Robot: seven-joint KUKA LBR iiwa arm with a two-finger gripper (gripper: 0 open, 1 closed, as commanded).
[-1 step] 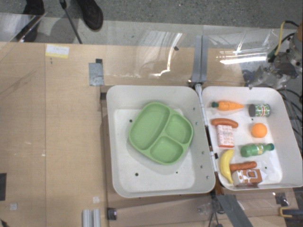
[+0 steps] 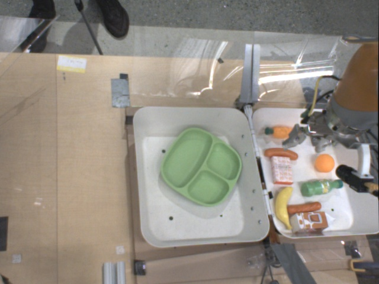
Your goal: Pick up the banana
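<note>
The yellow banana [image 2: 283,206] lies curved along the left side of the right bin [image 2: 355,215], near its front. My gripper [image 2: 308,139] hangs over the back part of that bin, well behind the banana and a little to its right. Its grey fingers [image 2: 294,136] are spread apart with nothing between them. The arm's orange band [image 2: 361,76] rises above it at the right edge.
Around the banana lie a sausage [image 2: 304,207], a brown carton [image 2: 311,222], a green bottle [image 2: 320,187] and a red-and-white packet [image 2: 282,170]. Farther back are another sausage [image 2: 280,154], a carrot [image 2: 278,132] and an orange [image 2: 324,163]. A green divided plate [image 2: 201,165] sits in the left bin [image 2: 148,218].
</note>
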